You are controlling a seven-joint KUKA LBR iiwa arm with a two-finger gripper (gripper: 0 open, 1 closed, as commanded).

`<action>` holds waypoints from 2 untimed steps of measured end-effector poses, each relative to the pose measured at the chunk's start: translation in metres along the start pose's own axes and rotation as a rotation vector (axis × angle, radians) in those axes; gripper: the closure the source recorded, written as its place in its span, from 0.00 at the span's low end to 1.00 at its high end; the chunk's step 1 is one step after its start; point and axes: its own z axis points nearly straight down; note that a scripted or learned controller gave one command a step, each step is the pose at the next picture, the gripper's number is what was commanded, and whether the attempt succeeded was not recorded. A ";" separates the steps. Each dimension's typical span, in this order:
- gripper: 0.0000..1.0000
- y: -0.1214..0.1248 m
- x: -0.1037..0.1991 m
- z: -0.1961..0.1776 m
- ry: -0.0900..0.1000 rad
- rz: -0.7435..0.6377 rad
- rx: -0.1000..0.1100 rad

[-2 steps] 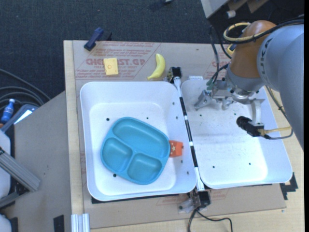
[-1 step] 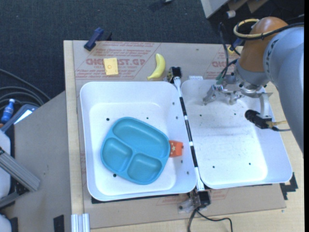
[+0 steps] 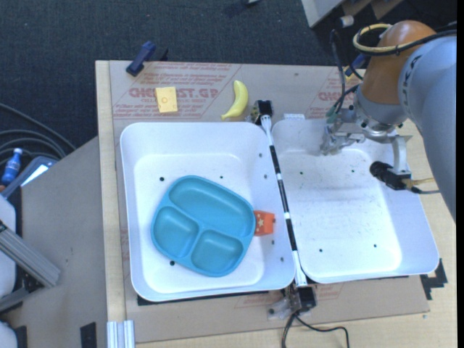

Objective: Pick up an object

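A blue divided plate (image 3: pixel 203 225) lies in the left bin (image 3: pixel 138 151). A small orange object (image 3: pixel 264 223) rests against the plate's right rim, close to the divider between the bins. My gripper (image 3: pixel 332 143) hangs low over the far part of the right bin (image 3: pixel 362 230), near its back wall. The grey arm with its orange band (image 3: pixel 391 64) rises behind it to the upper right. The gripper is well apart from the plate and the orange object, and nothing shows in its grasp.
A yellow banana (image 3: pixel 236 100) and a yellow square tag (image 3: pixel 166 101) lie on the bench behind the left bin. A blue clip (image 3: pixel 140 58) sits at the bench's back left edge. A black part with a cable (image 3: pixel 389 175) hangs over the right bin.
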 end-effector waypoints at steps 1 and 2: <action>0.00 0.000 0.000 0.000 0.000 0.000 0.001; 1.00 0.001 0.000 -0.010 -0.001 -0.001 -0.002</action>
